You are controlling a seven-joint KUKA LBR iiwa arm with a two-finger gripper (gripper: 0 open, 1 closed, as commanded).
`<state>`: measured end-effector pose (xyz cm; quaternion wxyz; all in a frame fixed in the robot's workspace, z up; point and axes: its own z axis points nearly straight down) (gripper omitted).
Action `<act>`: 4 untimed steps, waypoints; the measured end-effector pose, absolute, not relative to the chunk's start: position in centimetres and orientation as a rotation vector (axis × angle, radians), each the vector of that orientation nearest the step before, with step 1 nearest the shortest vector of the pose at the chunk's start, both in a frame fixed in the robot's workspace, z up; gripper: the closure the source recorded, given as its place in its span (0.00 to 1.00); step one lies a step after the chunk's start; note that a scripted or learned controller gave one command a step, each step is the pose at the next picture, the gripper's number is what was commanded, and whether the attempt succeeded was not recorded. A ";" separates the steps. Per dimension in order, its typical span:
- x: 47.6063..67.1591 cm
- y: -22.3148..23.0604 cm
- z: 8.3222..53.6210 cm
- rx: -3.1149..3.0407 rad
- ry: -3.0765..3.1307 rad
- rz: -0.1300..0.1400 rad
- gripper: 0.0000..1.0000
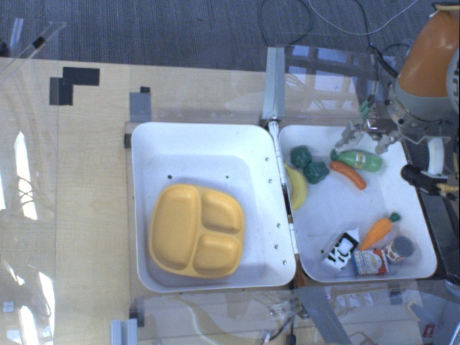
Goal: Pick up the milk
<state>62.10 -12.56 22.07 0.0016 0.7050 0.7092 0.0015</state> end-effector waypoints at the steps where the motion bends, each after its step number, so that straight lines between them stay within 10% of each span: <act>1: 55.9 -10.1 8.9 2.452 1.952 0.013 0.00; 3: 49.2 -13.5 8.9 2.499 1.889 0.018 0.00; 4: 49.5 -13.5 10.2 2.489 1.889 0.028 1.00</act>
